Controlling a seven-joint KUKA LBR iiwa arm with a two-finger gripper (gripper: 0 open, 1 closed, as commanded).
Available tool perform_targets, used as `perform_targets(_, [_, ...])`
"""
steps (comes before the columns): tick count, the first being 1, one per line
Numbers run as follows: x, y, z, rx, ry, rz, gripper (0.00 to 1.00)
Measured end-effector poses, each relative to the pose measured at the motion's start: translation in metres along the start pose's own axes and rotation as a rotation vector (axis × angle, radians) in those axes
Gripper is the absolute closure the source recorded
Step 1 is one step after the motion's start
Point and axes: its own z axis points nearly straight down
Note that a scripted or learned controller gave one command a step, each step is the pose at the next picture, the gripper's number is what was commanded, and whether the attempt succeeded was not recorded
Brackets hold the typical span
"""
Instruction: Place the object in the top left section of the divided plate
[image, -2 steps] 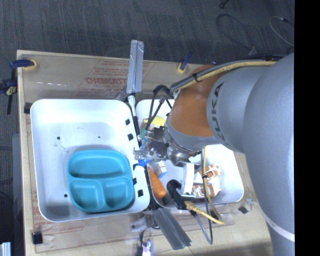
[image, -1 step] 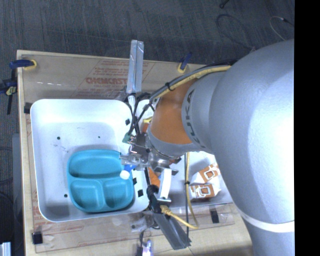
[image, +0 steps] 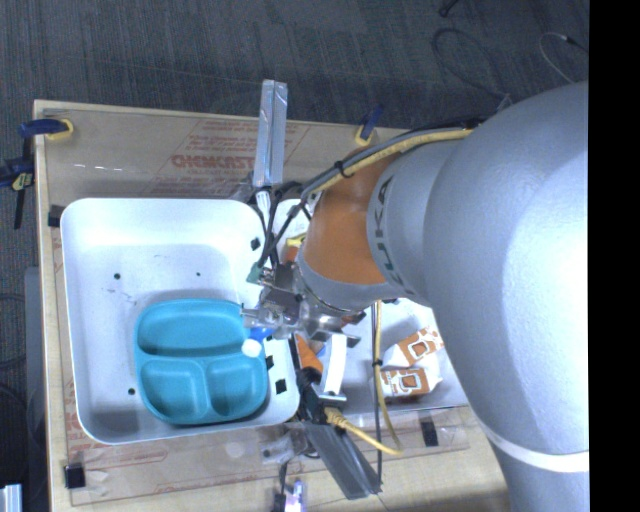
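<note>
Grey arm (image: 500, 280) hides its hand (image: 268, 335) beside the blue divided plate (image: 200, 360).

Grey arm (image: 520, 260) — orange band, yellow cable

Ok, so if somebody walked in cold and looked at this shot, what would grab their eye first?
First the grey arm, huge across the right side, its orange band bent down over the seam between the two bins. Next the blue divided plate, bright against the white left bin, low in it. Then a small orange-and-white carton lying in the right bin, just under the arm.
</note>
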Motion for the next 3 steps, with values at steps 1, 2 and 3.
perform_targets(1, [-0.013,-0.005,0.008,-0.006,0.001,-0.182,1.0])
perform_targets(2, [-0.027,0.0,0.008,-0.007,0.004,0.315,1.0])
perform_targets(3, [-0.061,0.01,0.009,-0.002,0.002,0.098,1.0])
